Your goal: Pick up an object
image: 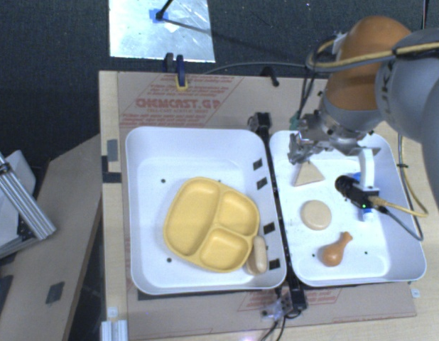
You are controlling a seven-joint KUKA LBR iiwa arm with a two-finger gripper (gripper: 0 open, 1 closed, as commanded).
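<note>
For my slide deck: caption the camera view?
Claw above triangular wedge in right bin; yellow divided tray in left bin.

The bench [84,190] carries a cardboard sheet [187,101] with two white bins side by side on it, left bin [145,190] touching right bin [400,254].

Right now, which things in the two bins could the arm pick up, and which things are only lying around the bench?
Could be picked up:
- yellow divided tray, left bin
- small beige piece beside that tray
- tan triangle, right bin, just below the pincer
- round beige disc
- brown drumstick shape

Just lying about:
- shiny sheet behind the bench
- clamp at the far edge
</note>
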